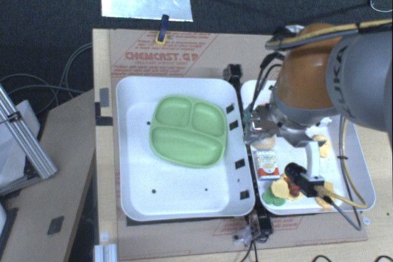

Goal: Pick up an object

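Arm [344, 80]: grey with an orange band, reaching in over the right bin [363, 188].
Gripper [261, 131]: low over the near-left part of the right bin, close to the wall between the bins; whether it is apart or together cannot be told, as the wrist hides it.
Candidate objects: red-and-white packet [267, 164] just below the gripper; yellow and green pieces [277, 191] near the bin's front corner; yellow piece [322, 148] beside the wrist.
Left bin [132, 150]: holds a green divided plate [187, 131], well apart from the gripper.
Progress: nothing is seen held; judged an approach or grasp attempt.
Remaining: closing on one object and lifting it clear of the bin.
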